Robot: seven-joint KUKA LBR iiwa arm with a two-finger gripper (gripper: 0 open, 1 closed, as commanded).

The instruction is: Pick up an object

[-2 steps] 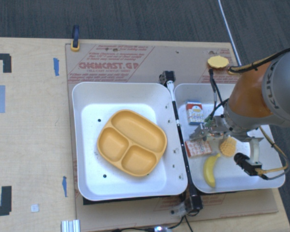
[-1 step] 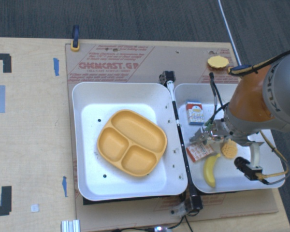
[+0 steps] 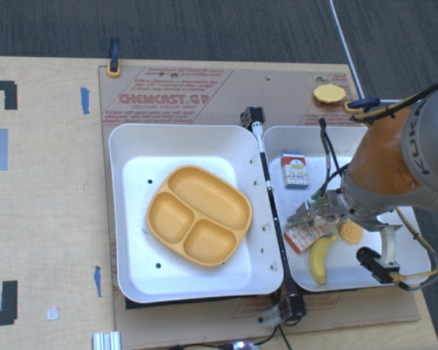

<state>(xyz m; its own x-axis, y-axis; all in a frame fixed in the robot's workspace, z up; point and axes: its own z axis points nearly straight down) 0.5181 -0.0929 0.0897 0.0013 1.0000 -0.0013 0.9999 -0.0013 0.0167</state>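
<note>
A grey KUKA arm with an orange band reaches in from the right over the right bin, 1 of 2 shallow white bins on the bench. Its gripper hangs low among the clutter near that bin's left wall; whether its jaws stand open or closed cannot be told from this angle, and nothing is visibly held. A banana lies just below the gripper toward the bin's near edge, its long axis running roughly from far to near. A red-and-white packet lies touching or just beside the gripper's lower left, a round yellow piece just to its right, and a small red-and-white carton farther back. The left bin holds a yellow 3-compartment plate. The packet looks the likeliest target.
</note>
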